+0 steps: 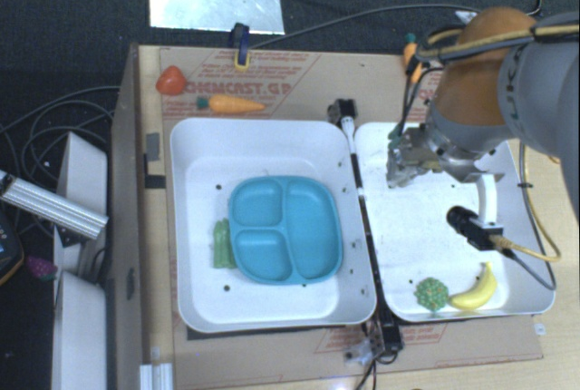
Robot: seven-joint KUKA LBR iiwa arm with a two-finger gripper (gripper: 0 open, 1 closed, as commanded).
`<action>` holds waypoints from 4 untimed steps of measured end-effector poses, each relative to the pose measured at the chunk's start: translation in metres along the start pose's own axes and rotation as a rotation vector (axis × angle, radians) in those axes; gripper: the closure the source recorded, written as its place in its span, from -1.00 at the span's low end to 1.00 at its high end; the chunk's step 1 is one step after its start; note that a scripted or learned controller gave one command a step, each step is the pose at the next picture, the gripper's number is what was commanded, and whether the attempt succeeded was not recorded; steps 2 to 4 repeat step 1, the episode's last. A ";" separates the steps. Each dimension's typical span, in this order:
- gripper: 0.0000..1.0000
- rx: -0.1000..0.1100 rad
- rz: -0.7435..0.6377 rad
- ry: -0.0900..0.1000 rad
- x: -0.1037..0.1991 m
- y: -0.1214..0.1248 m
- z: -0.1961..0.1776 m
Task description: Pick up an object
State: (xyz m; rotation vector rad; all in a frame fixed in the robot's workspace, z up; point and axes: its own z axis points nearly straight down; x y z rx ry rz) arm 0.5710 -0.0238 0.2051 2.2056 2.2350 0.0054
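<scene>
1. Pincer (401,172) low over upper left of right bin (521,198); finger state cannot be told, nothing visibly pinched.
2. Banana (476,289) and green ball (432,293) side by side at right bin's front edge, well apart from pincer, toward viewer.
3. Blue tray (285,229) in left bin (195,198), green piece (221,244) touching its left side.
4. Carrot (231,104) and tomato (170,81) on worktop behind left bin.

Both bins (195,198) are showing plain white. Divided plate (285,229) in the left bin is reading light blue, with a green piece (222,245) at its left edge. Lower right: yellow banana (478,290), speckled green ball (432,293). Upper left on the tan desk (299,75): orange carrot (231,104), red-orange tomato (171,81).
</scene>
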 end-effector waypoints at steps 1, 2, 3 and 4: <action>1.00 -0.002 -0.005 0.001 0.000 0.001 -0.010; 1.00 -0.002 -0.005 0.001 0.000 0.001 -0.010; 1.00 -0.002 -0.005 0.001 0.000 0.001 -0.010; 1.00 -0.002 -0.005 0.001 0.000 0.001 -0.010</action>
